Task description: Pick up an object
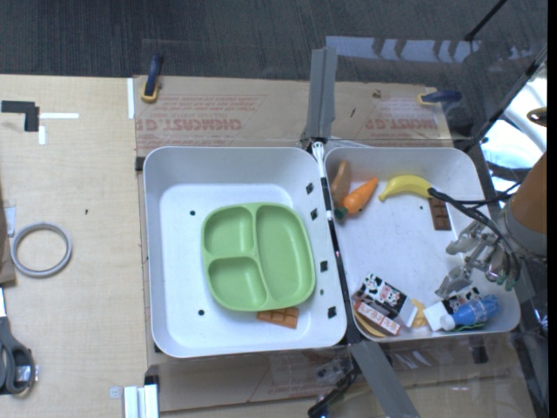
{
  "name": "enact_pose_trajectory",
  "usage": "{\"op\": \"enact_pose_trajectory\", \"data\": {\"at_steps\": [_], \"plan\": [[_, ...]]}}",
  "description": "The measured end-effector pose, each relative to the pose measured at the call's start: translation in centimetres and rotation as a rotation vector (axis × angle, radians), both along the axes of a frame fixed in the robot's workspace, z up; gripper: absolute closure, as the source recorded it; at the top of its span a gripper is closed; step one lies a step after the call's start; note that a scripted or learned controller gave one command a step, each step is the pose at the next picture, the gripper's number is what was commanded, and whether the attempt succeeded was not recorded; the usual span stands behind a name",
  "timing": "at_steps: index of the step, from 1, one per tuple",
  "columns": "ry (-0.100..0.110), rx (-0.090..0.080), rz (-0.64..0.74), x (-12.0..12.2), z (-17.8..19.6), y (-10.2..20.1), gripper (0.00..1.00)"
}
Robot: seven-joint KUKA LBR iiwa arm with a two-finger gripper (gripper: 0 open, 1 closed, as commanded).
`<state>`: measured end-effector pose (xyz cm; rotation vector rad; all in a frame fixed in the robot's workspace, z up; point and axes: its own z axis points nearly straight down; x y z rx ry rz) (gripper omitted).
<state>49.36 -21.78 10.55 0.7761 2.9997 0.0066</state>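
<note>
My gripper (pixel 454 265) hangs at the right side of the right bin (pixel 409 233), open, with nothing between its fingers. Its fingertips (pixel 452 284) are just above a white and blue bottle (pixel 465 313) lying in the bin's near right corner. A black-and-white cow-pattern carton (pixel 381 298) lies to the gripper's left, partly over a tan round piece (pixel 372 325). A yellow banana (pixel 406 186), an orange carrot (pixel 359 196) and a brown piece (pixel 340 178) lie at the bin's far side. A small brown block (pixel 440 216) sits by the banana's right end.
The left bin (pixel 165 233) holds a green divided plate (pixel 258 256) with an orange waffle-like piece (pixel 280 317) at its near edge. A grey tape ring (pixel 37 249) lies on the bench at far left. Black cables (pixel 466 203) cross the right bin's far right corner.
</note>
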Motion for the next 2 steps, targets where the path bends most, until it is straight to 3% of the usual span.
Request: {"op": "enact_pose_trajectory", "data": {"at_steps": [2], "plan": [[0.001,0.0,-0.015,-0.03,0.0,-0.04,0.0]]}}
